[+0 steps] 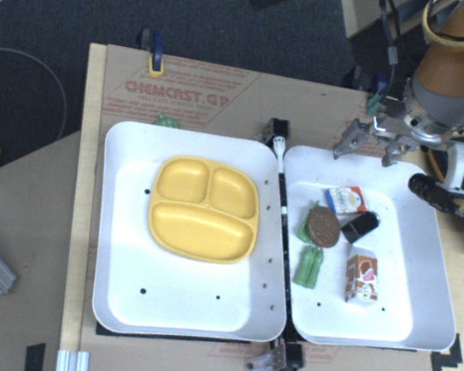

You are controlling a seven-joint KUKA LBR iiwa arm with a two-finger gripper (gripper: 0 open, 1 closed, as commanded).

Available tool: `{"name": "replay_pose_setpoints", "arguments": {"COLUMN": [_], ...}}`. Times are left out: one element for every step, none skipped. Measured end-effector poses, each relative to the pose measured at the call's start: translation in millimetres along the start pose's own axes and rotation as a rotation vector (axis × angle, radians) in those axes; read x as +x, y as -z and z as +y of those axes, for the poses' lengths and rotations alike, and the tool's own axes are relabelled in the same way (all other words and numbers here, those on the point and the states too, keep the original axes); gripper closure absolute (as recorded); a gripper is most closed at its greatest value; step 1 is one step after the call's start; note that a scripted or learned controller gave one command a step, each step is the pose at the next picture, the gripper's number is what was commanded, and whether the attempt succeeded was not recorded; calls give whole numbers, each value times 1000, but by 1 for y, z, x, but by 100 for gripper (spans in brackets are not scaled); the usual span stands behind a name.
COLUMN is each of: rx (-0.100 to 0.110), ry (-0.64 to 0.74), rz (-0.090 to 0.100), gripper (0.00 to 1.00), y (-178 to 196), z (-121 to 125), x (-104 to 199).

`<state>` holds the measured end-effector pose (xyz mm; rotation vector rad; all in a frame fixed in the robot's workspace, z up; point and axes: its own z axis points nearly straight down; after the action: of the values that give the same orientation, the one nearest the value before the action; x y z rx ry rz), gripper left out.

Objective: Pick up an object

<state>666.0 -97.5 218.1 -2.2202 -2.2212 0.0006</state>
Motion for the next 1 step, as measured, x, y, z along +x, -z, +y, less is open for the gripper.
{"name": "replay_pose_setpoints", "arguments": {"rx": [5], "ry": [-1], "rz": [-1], "gripper": [0], "y": [-132], "z": [-33], "x": [-3]}}
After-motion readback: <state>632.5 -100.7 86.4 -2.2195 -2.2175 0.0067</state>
